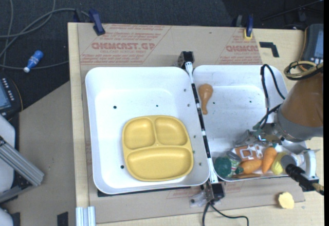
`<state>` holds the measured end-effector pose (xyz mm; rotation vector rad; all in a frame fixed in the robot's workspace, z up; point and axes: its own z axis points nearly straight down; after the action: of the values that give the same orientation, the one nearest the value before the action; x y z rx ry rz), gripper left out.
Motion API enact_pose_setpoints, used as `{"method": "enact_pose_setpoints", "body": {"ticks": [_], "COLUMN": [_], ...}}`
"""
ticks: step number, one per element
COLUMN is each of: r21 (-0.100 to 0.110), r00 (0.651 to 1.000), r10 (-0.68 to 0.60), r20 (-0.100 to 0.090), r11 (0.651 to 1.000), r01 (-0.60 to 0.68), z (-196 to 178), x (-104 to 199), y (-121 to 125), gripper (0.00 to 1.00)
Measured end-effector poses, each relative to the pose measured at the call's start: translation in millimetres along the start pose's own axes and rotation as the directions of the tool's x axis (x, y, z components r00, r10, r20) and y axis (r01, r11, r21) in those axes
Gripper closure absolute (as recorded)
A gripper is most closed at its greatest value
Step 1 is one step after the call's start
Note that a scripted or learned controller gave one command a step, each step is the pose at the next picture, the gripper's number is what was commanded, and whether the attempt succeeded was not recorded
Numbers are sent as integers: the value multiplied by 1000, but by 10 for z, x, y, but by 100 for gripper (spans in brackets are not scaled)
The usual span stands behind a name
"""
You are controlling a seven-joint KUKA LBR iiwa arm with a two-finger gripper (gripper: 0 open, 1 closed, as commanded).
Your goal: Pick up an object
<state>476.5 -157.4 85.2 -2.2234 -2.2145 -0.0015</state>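
My gripper (pixel 262 136) hangs low over the near right corner of the right bin (pixel 231 78), under the grey wrist and orange band of the arm. Just below it lies a pile of toy food: a white and orange carton (pixel 248 152), two orange carrots (pixel 252 166) (pixel 269 158), a dark green piece (pixel 223 166) and a yellow piece (pixel 278 168). The gripper is close above the carton and carrots, and the view does not show whether it touches them. A tan drumstick-shaped toy (pixel 205 94) lies apart by the bin's left wall.
A yellow divided plate (pixel 157 148) rests in the left bin (pixel 103 96). A small yellow item (pixel 286 200) sits on the bench outside the right bin's near corner. A black cable (pixel 268 86) loops over the right bin's far right side.
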Motion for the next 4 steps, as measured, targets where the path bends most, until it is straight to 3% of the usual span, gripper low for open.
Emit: {"method": "enact_pose_setpoints", "body": {"ticks": [1,2,3,4], "r21": [-5,-5,-8,-5], "r00": [1000,1000,1000,1000], "r10": [-3,-3,-13,-3], "r20": [4,4,1,7], "r11": [1000,1000,1000,1000], "r01": [3,3,13,3], "z": [-96,-91,-453,26], "x": [-12,-12,627,-24], "y": [34,34,527,1178], "gripper": [100,0,0,0]}}
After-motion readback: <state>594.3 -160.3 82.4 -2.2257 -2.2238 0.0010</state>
